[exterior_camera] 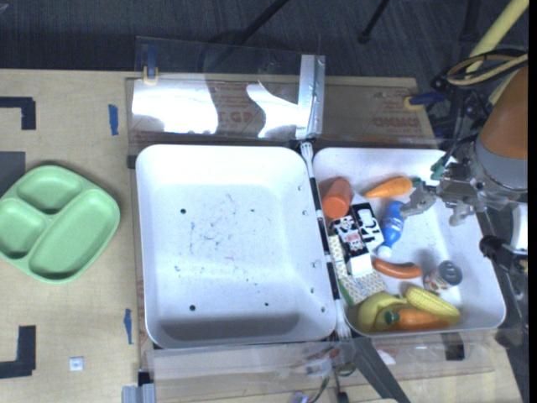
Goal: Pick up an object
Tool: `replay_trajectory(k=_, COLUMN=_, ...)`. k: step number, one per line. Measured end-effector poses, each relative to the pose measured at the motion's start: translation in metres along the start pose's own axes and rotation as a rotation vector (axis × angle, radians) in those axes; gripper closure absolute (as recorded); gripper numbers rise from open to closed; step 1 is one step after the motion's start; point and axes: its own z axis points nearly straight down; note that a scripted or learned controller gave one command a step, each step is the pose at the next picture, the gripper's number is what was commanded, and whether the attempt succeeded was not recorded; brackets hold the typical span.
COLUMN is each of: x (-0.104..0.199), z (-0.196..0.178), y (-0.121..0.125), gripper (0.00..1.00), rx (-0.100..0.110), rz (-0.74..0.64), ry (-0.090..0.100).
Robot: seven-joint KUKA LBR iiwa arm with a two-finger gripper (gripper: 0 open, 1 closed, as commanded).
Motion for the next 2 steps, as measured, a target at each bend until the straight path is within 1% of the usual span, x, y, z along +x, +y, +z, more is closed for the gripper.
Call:
replay_trajectory(k=1, x=-0.0026, z=0.0974, y=0.0083, gripper=0.00, rx=-0.005, rz=-0.004, ry=-0.004)
replay_trajectory(k=2, x=-0.0017, z=0.0884, y=0.0082, gripper=1.00, rx=-0.004, rz=-0.004, ry=-0.002)
